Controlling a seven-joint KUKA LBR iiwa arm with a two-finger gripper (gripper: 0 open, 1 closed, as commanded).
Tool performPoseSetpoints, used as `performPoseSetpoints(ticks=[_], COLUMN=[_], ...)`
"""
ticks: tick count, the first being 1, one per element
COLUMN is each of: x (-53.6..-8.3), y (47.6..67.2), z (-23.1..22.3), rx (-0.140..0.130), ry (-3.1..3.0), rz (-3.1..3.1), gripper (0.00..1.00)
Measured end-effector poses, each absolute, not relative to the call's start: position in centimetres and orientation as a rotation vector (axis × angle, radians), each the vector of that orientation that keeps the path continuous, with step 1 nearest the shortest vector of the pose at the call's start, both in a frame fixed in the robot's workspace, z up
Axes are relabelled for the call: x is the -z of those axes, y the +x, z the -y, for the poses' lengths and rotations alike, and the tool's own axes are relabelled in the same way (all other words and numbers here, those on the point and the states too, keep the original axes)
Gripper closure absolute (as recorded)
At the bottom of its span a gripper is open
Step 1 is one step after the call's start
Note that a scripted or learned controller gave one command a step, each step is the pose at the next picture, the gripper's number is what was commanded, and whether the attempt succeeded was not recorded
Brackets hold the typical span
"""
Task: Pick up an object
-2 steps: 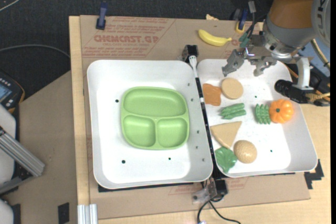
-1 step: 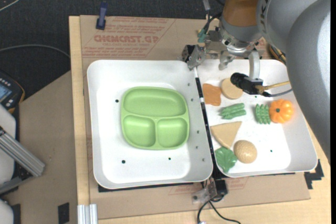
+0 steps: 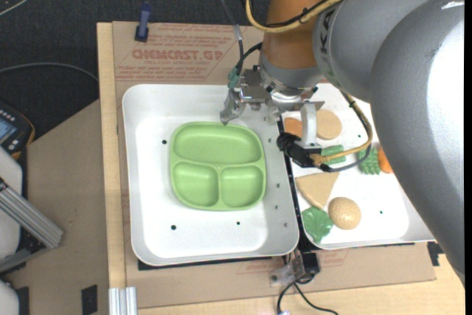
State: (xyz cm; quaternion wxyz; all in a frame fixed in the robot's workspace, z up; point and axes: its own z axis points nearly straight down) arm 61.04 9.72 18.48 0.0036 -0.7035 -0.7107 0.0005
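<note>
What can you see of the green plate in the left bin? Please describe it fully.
The green plate is pale green, looks like matte plastic, and has rounded corners. Raised ridges split it into three compartments: one wide at the far side, two smaller at the near side. It lies flat, right side up, near the middle of the left bin, on the bin's white floor. Nothing lies in it. The gripper hangs just past its far edge.

Left bin [image 3: 140, 181]: green tray [image 3: 218, 165] fills the middle; bare floor along the left wall and front. Right bin [image 3: 383, 229]: toy food crowds the near-left part, arm [image 3: 383, 48] overhangs the rest, so room there probably scant.
</note>
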Motion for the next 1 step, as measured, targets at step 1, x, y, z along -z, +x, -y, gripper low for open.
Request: performPoseSetpoints(ticks=[1], x=[-27.2], y=[56.34], z=[-14.2], rx=[0.012], ry=[-2.215], rz=[2.231], gripper=[0.0])
